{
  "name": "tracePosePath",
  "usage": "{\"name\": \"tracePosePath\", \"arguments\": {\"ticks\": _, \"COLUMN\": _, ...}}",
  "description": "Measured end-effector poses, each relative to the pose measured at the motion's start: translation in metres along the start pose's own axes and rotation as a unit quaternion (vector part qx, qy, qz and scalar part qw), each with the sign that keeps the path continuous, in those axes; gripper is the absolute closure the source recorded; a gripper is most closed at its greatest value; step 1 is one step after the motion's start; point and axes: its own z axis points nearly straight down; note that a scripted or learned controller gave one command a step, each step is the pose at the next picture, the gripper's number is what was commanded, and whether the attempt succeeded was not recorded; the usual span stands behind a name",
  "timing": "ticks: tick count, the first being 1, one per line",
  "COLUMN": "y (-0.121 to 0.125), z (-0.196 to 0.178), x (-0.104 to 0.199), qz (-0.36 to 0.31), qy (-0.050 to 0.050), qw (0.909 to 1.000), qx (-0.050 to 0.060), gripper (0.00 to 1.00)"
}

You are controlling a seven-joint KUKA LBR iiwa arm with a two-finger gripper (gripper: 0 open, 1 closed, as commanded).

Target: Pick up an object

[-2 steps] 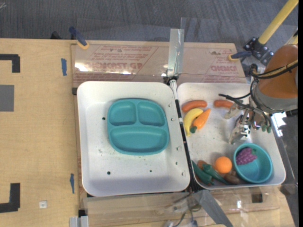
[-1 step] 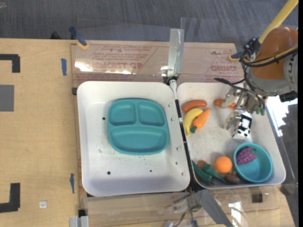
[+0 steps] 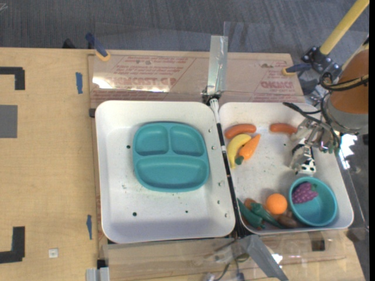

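Observation:
My gripper (image 3: 303, 152) hangs over the right side of the right bin (image 3: 266, 113), its tip right above a small black-and-white toy (image 3: 306, 168). I cannot make out whether it touches the toy. To its left lie a red sausage (image 3: 282, 128), an orange carrot (image 3: 249, 147), a yellow banana (image 3: 234, 148) and another sausage (image 3: 240, 130). A teal bowl (image 3: 319, 211) with purple grapes (image 3: 303, 192) stands in front of the gripper. An orange (image 3: 276, 204) lies beside the bowl.
A teal divided plate (image 3: 170, 156) fills the middle of the left bin (image 3: 111, 174). Green and brown toys (image 3: 258, 213) lie at the right bin's front left corner. A divider wall (image 3: 222, 157) separates the bins. The arm (image 3: 351, 92) comes in from the right.

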Motion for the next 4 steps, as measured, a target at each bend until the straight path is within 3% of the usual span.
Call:
{"name": "tracePosePath", "arguments": {"ticks": 1, "y": 0.047, "z": -0.001, "x": -0.010, "qz": -0.014, "qy": 0.006, "qw": 0.9999, "qx": 0.003, "gripper": 0.00}}
{"name": "tracePosePath", "arguments": {"ticks": 2, "y": 0.050, "z": -0.016, "x": -0.015, "qz": -0.015, "qy": -0.006, "qw": 0.9999, "qx": 0.001, "gripper": 1.00}}
{"name": "tracePosePath", "arguments": {"ticks": 3, "y": 0.048, "z": -0.012, "x": -0.011, "qz": -0.015, "qy": 0.004, "qw": 0.9999, "qx": 0.002, "gripper": 0.00}}
{"name": "tracePosePath", "arguments": {"ticks": 4, "y": 0.011, "z": 0.000, "x": -0.015, "qz": 0.003, "qy": 0.004, "qw": 1.0000, "qx": -0.002, "gripper": 0.00}}
